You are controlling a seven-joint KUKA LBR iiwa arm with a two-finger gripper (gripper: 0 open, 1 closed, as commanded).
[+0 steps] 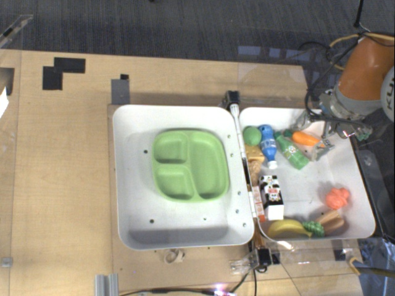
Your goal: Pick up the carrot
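The fingers are seen at the upper part of the right bin, below the grey wrist and the orange band of the arm, which enters from the right. The carrot is located directly at the fingers, lying roughly level with its orange body pointing away from the arm; whether it is clamped between the 2 fingers or merely lies under them cannot be told, and the width of the opening cannot be read either. A green bottle lies just beside the fingers on the side away from the arm, touching or nearly touching the carrot. Further out from the fingers on that side a blue bottle and a green ball are found close to the wall shared by the 2 bins. Well apart from the fingers, toward the near edge of the right bin, an orange-pink toy, a yellow banana and a black-and-white carton are seen. In the left bin, far from the fingers, a green 3-compartment tray rests flat. Both bins stand on the wooden desk.
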